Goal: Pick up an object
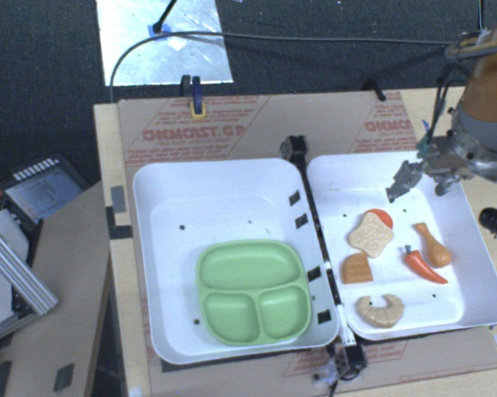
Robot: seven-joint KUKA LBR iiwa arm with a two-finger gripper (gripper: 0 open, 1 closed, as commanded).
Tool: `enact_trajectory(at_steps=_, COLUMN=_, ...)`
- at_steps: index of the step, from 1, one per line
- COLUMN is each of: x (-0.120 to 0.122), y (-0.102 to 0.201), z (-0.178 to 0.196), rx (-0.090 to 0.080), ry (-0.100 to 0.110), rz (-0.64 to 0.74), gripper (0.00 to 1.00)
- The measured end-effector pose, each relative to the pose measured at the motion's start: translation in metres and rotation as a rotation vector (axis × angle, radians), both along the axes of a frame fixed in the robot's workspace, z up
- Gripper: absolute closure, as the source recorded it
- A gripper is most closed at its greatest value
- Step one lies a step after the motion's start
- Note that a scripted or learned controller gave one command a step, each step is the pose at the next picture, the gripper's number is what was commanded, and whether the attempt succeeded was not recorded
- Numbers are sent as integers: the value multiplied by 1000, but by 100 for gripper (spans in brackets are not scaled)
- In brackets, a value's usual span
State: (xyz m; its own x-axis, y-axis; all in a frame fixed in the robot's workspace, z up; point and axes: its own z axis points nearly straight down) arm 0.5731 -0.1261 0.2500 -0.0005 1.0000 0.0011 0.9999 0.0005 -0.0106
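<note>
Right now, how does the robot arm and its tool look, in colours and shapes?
The arm enters at the right as a rounded grey body with an orange band above the wrist. Its tool is grey metal with dark, thin fingers. Thin dark cables hang beside the wrist.

Two white bins [221,183] on a tan board with red lettering [192,131]. Pale green divided plate [252,291] in the left bin. In the right bin: speckled tan toast slice [372,235] over a red-orange piece [383,219], orange-brown wedge [356,269], red-orange pepper [424,265], golden-brown drumstick [432,245], beige croissant [380,310]. Yellow clamp [197,107] at the board's far edge. Dark speckled floor [30,74].
</note>
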Motion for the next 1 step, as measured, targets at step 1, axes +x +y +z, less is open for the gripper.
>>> enact_trajectory(at_steps=1, x=2, y=0, z=7, rx=-2, ry=-12, rz=2, gripper=0)
